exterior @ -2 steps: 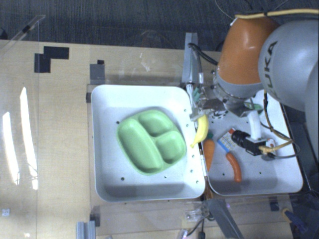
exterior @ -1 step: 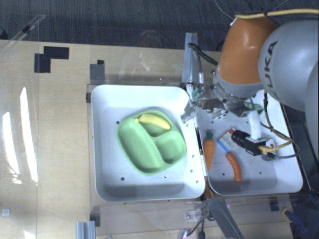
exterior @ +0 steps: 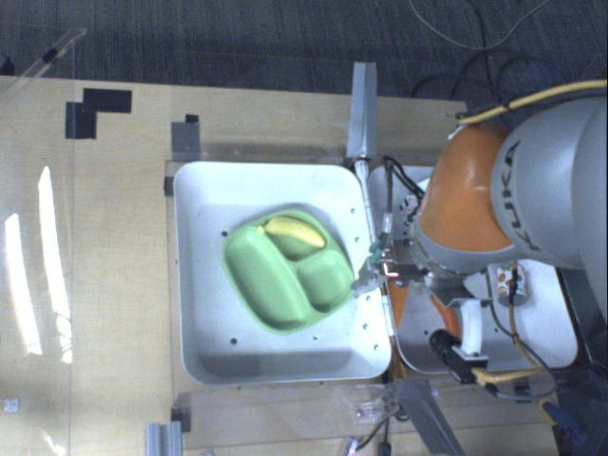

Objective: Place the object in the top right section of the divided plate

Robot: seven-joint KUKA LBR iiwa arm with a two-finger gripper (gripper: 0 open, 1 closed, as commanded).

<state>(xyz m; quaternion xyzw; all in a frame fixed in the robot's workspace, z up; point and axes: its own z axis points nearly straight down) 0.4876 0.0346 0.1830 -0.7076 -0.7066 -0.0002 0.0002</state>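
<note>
Left bin (exterior: 204, 331): I see bare floor along its left wall, near edge and far edge, so there's passing room there. The green divided plate (exterior: 285, 269) takes the middle, reaching almost to the right wall, with a banana (exterior: 296, 233) in its top right section. Right bin (exterior: 551, 335) is mostly covered by my arm (exterior: 532, 188); wrist hardware and cables (exterior: 456, 335) crowd the divider between bins.

Even overhead light, white glare streaks on the bench (exterior: 43, 255) at left, slightly soft focus
</note>
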